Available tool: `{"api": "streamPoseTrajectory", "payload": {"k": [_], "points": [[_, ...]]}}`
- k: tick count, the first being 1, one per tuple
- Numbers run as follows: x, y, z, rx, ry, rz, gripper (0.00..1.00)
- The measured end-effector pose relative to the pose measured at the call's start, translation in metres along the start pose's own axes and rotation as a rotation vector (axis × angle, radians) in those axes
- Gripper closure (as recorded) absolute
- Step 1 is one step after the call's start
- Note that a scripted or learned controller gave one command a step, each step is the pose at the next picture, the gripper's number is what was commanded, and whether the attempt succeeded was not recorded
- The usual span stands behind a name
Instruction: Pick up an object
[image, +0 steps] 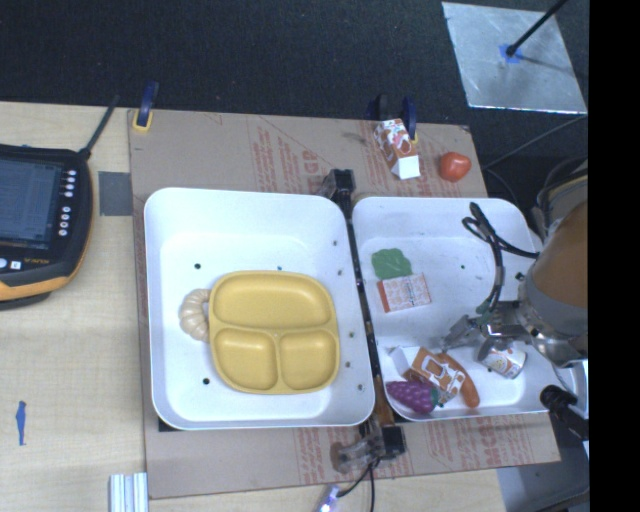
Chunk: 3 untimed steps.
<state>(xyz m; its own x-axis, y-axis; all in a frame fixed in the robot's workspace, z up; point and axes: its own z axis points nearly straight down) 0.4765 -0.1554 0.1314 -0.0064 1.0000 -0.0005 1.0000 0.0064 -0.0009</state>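
— Jaws (487, 335) status?
— Spread apart, grasping nothing, low over the right bin (440, 215) near its front right corner.
— Nearest object?
— Orange snack packet (443, 374), just beside them by the bin's front edge, touching purple grapes (411, 396).

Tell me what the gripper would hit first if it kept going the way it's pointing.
Probably the orange snack packet just below and left of the gripper, or the white bin's floor beside it. Depth is hard to judge from this slanted view.
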Motion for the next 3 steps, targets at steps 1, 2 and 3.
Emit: {"api": "streamPoseTrajectory", "payload": {"k": [1, 2, 3], "points": [[0.026, 0.084, 0.040, 0.003, 0.000, -0.001, 0.00], [-0.019, 0.134, -0.046, -0.002, -0.001, 0.002, 0.00], [0.037, 0.125, 0.035, -0.004, -0.001, 0.002, 0.00]]}}
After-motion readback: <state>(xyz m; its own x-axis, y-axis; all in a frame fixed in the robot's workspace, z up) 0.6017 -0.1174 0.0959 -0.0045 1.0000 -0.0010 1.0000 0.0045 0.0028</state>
